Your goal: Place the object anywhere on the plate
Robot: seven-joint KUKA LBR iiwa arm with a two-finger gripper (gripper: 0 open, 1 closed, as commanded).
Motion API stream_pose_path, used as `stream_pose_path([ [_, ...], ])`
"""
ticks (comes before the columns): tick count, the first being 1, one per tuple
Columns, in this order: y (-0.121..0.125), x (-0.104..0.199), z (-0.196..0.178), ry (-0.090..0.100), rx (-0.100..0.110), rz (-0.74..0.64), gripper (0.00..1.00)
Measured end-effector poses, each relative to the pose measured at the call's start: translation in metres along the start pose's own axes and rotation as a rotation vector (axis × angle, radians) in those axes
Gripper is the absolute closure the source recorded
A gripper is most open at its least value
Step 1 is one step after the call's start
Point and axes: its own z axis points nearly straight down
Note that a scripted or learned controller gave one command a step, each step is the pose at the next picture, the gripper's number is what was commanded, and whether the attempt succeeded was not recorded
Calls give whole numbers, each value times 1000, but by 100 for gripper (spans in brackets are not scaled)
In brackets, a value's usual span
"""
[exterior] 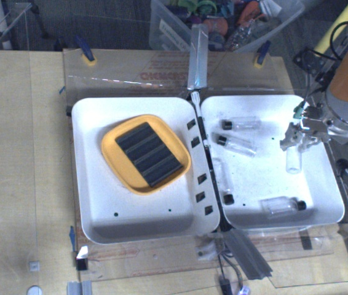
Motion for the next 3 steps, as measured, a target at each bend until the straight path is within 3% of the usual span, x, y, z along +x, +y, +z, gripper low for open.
stream_pose_path([
  [1, 0, 0, 0, 0, 0, 0, 0],
  [2, -19, 54, -4, 3, 4, -37, 0],
  [3, -21, 114, 10, 2, 6, -12, 0],
])
